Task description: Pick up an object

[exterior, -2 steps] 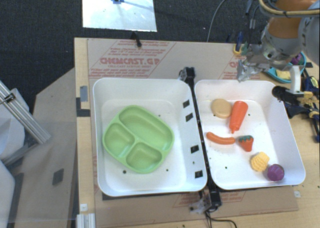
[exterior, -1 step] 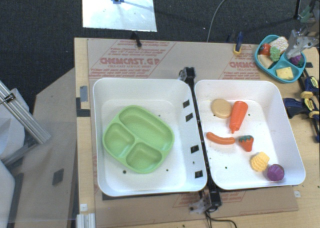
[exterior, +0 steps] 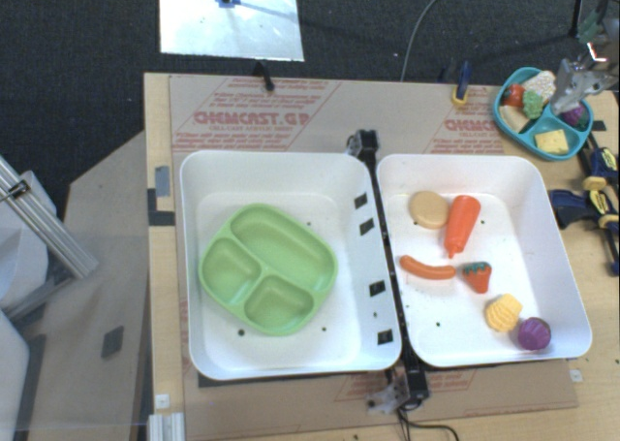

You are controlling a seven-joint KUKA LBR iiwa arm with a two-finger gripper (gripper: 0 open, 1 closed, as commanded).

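Observation:
The right bin (exterior: 557, 236) holds several toy foods. A tan round bun (exterior: 427, 208) lies beside an orange carrot (exterior: 461, 224). Below them are an orange sausage (exterior: 427, 268) and a small red piece with a green top (exterior: 475, 276). A yellow corn piece (exterior: 503, 312) and a purple ball (exterior: 533, 333) sit near the front right corner. My gripper (exterior: 573, 88) hangs at the far top right, outside both bins, over a blue tray (exterior: 518, 127). Nothing from the bins is in it.
The left bin (exterior: 194, 236) holds a green divided plate (exterior: 267, 267). The blue tray carries several small toy foods. Blue clamps (exterior: 591, 199) lie along the bench's right edge. A black divider (exterior: 383, 255) with clips joins the two bins.

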